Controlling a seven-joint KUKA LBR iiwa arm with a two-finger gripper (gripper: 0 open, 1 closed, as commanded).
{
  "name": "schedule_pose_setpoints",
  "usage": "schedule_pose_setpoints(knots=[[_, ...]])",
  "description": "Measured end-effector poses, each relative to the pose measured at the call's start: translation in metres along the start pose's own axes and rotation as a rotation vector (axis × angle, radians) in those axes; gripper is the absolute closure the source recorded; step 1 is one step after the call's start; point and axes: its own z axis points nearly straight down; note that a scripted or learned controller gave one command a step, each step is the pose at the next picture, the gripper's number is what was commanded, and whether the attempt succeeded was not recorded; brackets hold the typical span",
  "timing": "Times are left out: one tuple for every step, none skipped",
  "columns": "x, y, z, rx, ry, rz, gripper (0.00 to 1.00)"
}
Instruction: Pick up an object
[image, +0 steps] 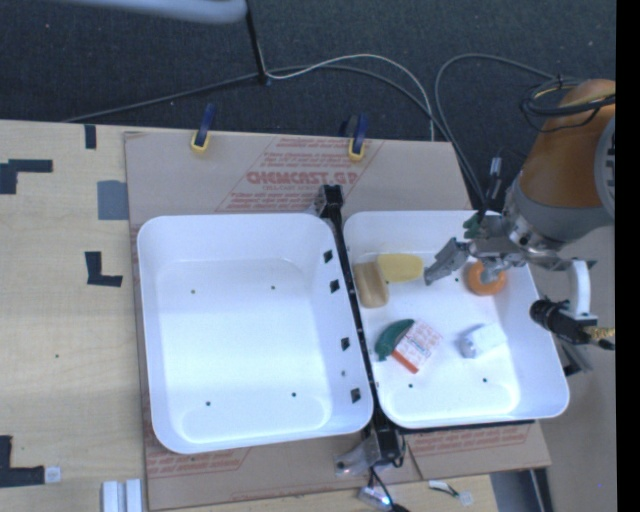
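Note:
My gripper (468, 264) hangs over the upper right part of the right bin (540, 395), its fingers spread open with nothing between them. An orange round object (487, 281) lies just under its right finger. A yellow block (399, 267) lies left of the left fingertip (440, 268), with a tan block (371, 285) beside it at the bin's left wall. Further forward lie a green object (393, 337), a white packet with red print (417, 346) touching it, and a small white-grey object (478, 342).
The left bin (160, 300) adjoins the right one along a black divider with clips (345, 300). Both stand on a cardboard sheet (290, 175) held by two clamps at the back. Cables run behind the bins, and the arm's grey and orange body (565, 170) fills the right side.

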Motion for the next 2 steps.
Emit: schedule_pose_setpoints(knots=[[0.0,0.0,-0.01,0.0,0.0,0.0,1.0],[0.05,0.029,0.044,0.005,0.001,-0.004,1.0]])
